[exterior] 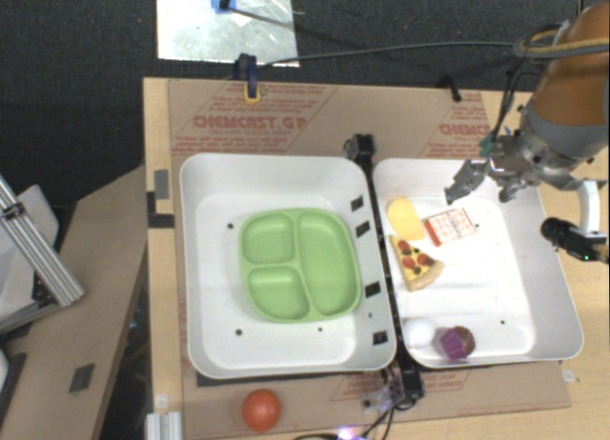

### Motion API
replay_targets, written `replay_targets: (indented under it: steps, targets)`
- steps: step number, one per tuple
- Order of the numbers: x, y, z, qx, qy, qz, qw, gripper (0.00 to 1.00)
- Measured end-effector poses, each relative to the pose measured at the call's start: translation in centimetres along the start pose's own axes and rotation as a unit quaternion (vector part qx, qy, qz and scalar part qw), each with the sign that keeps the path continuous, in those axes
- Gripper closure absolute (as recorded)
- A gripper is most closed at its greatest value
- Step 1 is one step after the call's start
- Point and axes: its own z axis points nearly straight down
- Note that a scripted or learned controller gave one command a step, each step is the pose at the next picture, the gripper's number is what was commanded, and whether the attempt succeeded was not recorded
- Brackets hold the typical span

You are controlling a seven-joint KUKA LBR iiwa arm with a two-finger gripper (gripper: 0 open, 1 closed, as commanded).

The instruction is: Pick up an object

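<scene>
The right bin (534,267) holds a yellow oval piece (404,216), a red and white packet (449,227), a toy pizza slice (416,265), a white ball (417,332) and a purple ball (456,341). My gripper (470,179) hangs over the bin's far side, just above and right of the packet, tilted toward the left. Nothing shows between its fingers. The arm's orange band (572,86) rises at the right edge.
The left bin (210,190) carries a green divided tray (297,265). An orange ball (260,409) lies on the bench in front of the left bin. Black clips (360,148) join the bins along the middle divider. A metal frame (33,248) stands at the left.
</scene>
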Motion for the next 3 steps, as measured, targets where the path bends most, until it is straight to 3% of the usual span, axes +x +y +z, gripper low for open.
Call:
replay_targets:
  steps: [1, 3]
  targets:
    - [0.0, 0.2, -0.7, -0.006, -0.001, -0.001, 1.0000, 0.00]
    - [0.4, -0.5, 11.2, -0.004, 0.000, 0.000, 1.0000, 0.00]
